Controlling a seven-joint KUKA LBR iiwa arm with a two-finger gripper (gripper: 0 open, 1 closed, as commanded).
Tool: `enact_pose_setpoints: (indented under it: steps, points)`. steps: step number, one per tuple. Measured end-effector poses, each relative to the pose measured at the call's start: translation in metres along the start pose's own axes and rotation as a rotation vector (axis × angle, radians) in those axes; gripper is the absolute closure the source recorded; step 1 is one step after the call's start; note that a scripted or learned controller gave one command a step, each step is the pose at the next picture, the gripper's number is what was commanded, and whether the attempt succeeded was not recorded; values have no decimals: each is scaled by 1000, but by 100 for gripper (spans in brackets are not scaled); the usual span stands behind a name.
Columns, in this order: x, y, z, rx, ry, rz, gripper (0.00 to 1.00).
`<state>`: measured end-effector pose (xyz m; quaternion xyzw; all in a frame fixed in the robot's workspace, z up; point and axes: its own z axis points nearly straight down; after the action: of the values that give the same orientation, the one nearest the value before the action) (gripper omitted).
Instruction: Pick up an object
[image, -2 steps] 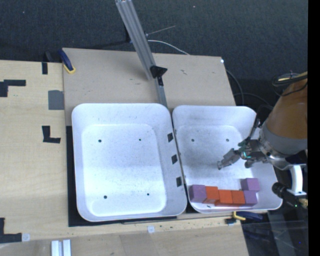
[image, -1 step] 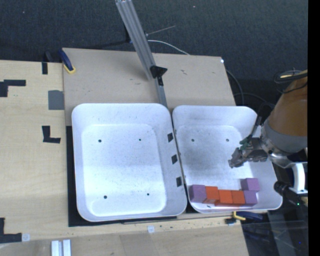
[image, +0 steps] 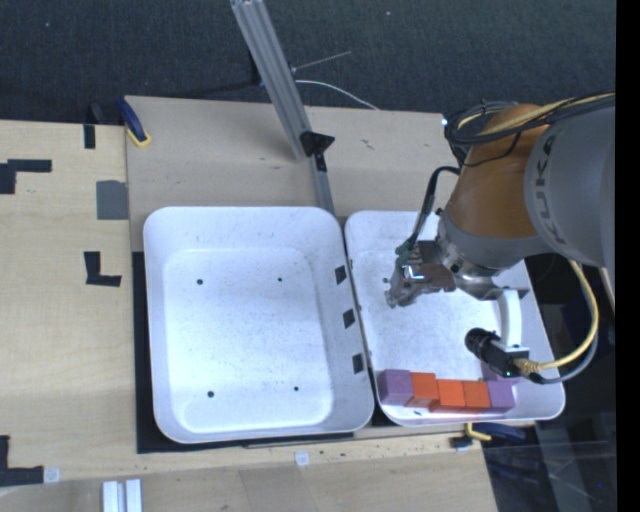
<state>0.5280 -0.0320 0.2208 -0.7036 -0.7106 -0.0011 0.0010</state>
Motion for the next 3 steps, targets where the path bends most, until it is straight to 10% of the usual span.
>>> enact_pose_setpoints:
  steps: [1, 3]
  points:
    - [-5, -1, 0, 2, -3, 7, 0]
    - [-16, 97, 29, -2, -4, 6, 0]
